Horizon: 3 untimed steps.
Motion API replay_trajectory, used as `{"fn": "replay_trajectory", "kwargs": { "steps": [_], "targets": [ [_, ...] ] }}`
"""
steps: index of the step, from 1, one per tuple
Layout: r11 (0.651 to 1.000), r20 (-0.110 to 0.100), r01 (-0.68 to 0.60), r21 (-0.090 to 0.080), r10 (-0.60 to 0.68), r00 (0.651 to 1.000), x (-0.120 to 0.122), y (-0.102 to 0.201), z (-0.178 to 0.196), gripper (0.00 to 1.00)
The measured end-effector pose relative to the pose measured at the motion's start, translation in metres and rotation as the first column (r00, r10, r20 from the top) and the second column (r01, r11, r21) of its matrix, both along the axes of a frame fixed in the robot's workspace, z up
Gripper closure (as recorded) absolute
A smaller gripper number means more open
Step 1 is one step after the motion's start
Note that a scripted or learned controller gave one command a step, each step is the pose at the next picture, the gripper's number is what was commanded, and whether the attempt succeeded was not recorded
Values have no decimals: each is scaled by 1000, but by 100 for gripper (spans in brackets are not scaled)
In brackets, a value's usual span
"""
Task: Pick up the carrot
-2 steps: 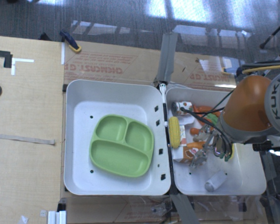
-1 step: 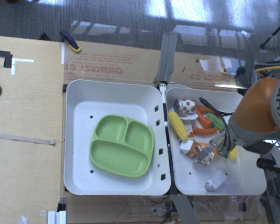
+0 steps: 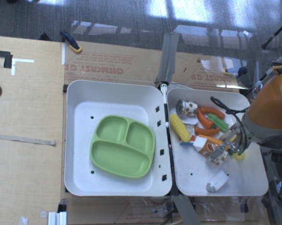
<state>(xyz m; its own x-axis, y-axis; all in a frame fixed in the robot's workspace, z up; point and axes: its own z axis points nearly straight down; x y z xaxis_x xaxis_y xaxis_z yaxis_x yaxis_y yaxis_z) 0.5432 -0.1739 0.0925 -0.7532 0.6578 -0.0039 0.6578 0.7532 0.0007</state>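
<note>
The orange carrot lies in the right bin, just right of the yellow corn cob. A second, curved orange piece sits behind it beside a green vegetable. My gripper reaches in from the right and hangs low over the pile, just right of the carrot's tip and above a small orange-and-white carton. Nothing is visibly lifted.
A small printed can stands at the back of the right bin, and a white cylinder lies near its front edge. The left bin holds a green divided plate. A yellow piece shows beside the gripper.
</note>
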Motion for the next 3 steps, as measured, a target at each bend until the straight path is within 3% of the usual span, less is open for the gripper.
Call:
{"fn": "replay_trajectory", "kwargs": {
  "steps": [1,2,3],
  "targets": [
    [986,0,165,1,-165,986,-15,32,43,0],
    [979,-1,204,1,-204,979,-12,14,0,0],
    [979,11,202,-1,-202,979,-8,13,14,100]
  ]
}}
